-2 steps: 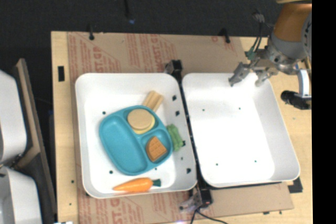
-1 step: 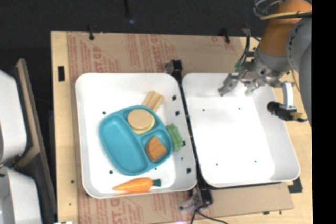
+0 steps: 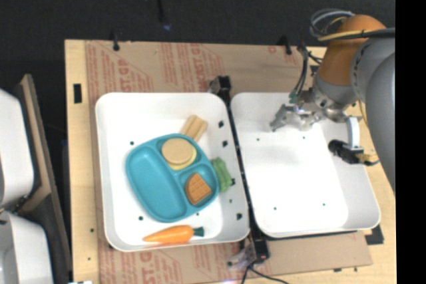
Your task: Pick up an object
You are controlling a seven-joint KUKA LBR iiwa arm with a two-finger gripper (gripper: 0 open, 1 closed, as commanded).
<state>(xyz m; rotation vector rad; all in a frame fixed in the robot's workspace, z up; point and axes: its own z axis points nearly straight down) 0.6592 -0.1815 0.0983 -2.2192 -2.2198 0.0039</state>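
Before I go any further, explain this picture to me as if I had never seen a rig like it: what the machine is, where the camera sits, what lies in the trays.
One camera looks down at a slant on a wooden bench bearing two shallow white bins side by side. The grey and orange shape at the right is a robot arm, moved by a program. At its end is a pincer with two fingers, hanging over the far part of the right bin. I cannot tell whether it is open or shut, and I see nothing between its fingers.

The left bin holds toy food: a blue divided plate with a round tan biscuit and a brown toast-like piece in two of its compartments, a tan block by its far edge, a green piece at its right edge, and a carrot near the bin's front.
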